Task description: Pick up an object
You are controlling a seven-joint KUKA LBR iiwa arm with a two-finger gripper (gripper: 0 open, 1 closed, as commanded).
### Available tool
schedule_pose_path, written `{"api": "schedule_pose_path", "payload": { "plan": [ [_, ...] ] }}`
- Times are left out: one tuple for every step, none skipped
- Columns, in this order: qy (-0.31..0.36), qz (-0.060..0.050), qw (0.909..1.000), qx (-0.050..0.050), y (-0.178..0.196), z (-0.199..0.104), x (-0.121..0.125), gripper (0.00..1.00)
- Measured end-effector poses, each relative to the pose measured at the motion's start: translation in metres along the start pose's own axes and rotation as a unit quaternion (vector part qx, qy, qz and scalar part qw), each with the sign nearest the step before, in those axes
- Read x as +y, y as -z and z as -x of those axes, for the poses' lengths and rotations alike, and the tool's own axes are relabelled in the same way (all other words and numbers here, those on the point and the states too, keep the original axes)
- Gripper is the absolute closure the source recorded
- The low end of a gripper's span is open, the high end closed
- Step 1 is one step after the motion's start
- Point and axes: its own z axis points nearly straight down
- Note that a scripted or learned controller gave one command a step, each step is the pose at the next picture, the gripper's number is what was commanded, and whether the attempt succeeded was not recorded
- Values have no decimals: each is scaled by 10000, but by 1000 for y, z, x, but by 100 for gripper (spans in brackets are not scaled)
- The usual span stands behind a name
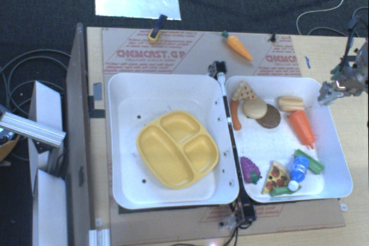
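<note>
Bench with two white bins [173, 80], gripper [337, 86] at right rim, finger state unclear, carrot [301, 127] just left below

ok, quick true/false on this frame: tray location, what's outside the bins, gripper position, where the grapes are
1. The yellow tray lies in the left bin. True.
2. A carrot lies on the bench outside both bins. True.
3. The gripper is down among the toys in the middle of the right bin. False: it is at that bin's right rim, near the upper corner.
4. The grapes sit in the tray. False: they lie in the right bin, by the divider.
5. The pizza slice is in the right bin. True.
</note>
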Motion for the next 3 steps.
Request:
{"api": "schedule_pose_path", "payload": {
  "plan": [
    [37,-87,9999,53,-72,-42,97,100],
    [6,-99,9999,45,-68,-38,93,0],
    [-22,-64,10000,63,-170,-38,84,0]
  ]
}}
